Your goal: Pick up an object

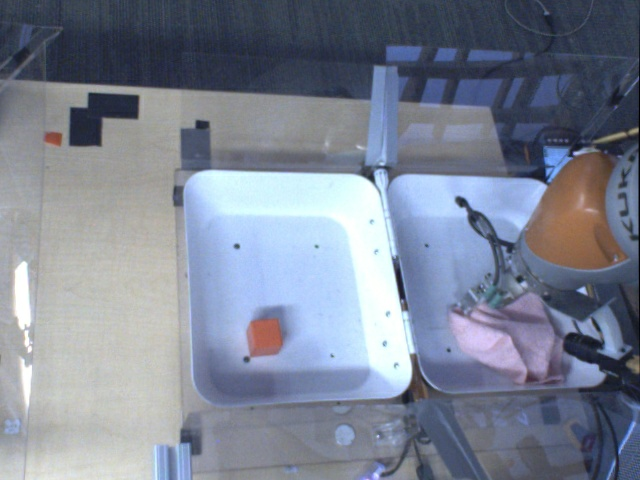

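A small orange block [265, 337] lies in the left bin [210, 208], toward its front left. A crumpled pink cloth [510, 338] lies in the right bin [430, 208], near its front right. The arm's orange band [575, 218] hangs over the right bin, and the gripper [492, 293] reaches down at the cloth's upper left edge. The wrist hides the fingers, and whether they touch the cloth is unclear.
A metal divider [382, 118] stands behind the seam between the bins. Black marks [100, 116] and a small orange tag [52, 139] sit on the wooden bench at far left. Cables [478, 223] trail from the wrist over the right bin.
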